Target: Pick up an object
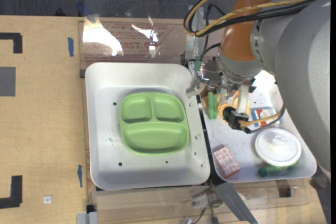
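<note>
Grey arm point(299, 44) enters from right, orange-banded wrist point(244, 42) bent down, gripper point(220, 93) lowered

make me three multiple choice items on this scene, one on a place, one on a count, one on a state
1. Where does the green divided plate lie?
A. in the left bin
B. in the right bin
C. on the cardboard outside the bins

2. How many compartments does the green divided plate have?
A. two
B. three
C. five

3. How does the white round container stand in the right bin?
A. tipped on its side
B. broken open
C. upright with its lid on

Answers:
1. A, the plate sits in the middle of the left bin, its white floor showing all round it.
2. B, two small sections lie at the top and one wide section below.
3. C, the round top faces the camera and the lid covers it.
</note>
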